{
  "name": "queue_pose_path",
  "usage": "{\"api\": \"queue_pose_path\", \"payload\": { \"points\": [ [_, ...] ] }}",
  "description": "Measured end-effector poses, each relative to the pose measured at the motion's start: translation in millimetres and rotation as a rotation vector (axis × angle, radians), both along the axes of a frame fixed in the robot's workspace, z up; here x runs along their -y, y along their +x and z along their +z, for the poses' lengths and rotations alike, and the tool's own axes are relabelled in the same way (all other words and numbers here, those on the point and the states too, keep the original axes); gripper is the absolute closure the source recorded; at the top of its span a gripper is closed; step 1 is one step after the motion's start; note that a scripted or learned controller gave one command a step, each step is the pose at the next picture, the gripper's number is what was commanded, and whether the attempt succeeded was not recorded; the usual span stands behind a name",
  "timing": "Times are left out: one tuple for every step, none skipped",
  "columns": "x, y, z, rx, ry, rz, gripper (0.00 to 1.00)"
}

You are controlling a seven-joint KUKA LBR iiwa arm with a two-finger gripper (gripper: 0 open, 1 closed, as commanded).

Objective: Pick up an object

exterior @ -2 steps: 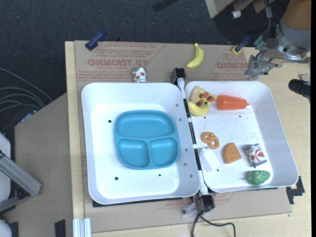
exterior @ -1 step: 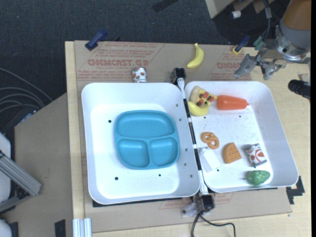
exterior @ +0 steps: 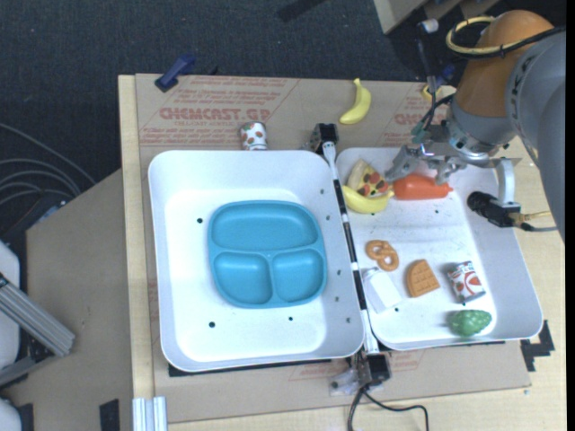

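Plywood bench (exterior: 225,106) printed "CHEMCAST GP" stands on dark carpet and bears two white bins, the left bin (exterior: 180,241) holding a blue divided plate (exterior: 267,251), while the gripper (exterior: 422,155), fingers hidden so I cannot tell their state, hovers touching an orange carrot (exterior: 420,188) in the right bin (exterior: 503,250).

- I see two white bins (exterior: 180,241) that look like smooth, slightly glossy plastic.
- The blue tray (exterior: 266,251) reads to me as smooth matt plastic.
- The bench (exterior: 225,106) looks like matt brown board with red print.
- The arm's orange band (exterior: 503,61) shines glossy; its grey shell (exterior: 544,88) looks smooth.
- The orange carrot (exterior: 420,188) looks like glossy plastic.
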State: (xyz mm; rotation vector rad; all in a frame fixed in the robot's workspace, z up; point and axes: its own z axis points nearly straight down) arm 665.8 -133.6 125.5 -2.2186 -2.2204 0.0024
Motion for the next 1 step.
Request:
{"api": "queue_pose_path", "payload": {
  "points": [
    [-8.4, 5.7, -19.5, 0.022, -0.008, 0.000, 0.00]
  ]
}}
